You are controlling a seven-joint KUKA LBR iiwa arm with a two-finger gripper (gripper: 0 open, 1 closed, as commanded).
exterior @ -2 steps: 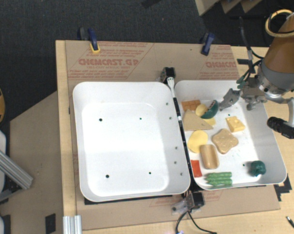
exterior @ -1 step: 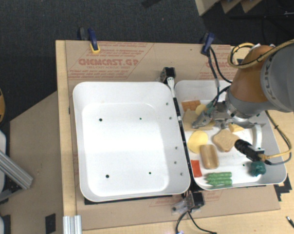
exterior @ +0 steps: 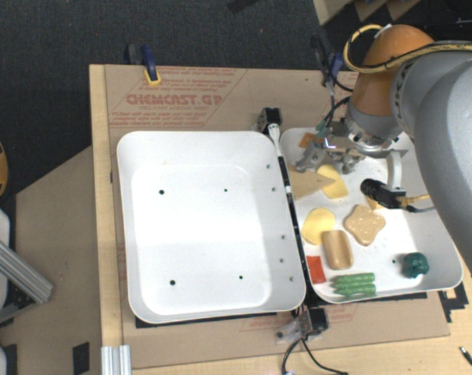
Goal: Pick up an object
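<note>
Toast slice (exterior: 365,225), yellow wedge (exterior: 334,184) and green beans (exterior: 353,284) crowd the right bin (exterior: 447,268); the pincer (exterior: 323,159) hangs over the wedge, grip impossible to tell.

— What lies beyond the tool?
— Dark grey carpeted floor (exterior: 56,45), left and above.
— And beneath?
— A brown cardboard-covered table (exterior: 181,92), printed in red, a blue-and-yellow clamp (exterior: 150,65) at its far edge.

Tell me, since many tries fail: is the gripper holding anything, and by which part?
Cannot be told. The gripper is down over the yellow wedge in the right bin, but nothing shows between its fingers.
</note>
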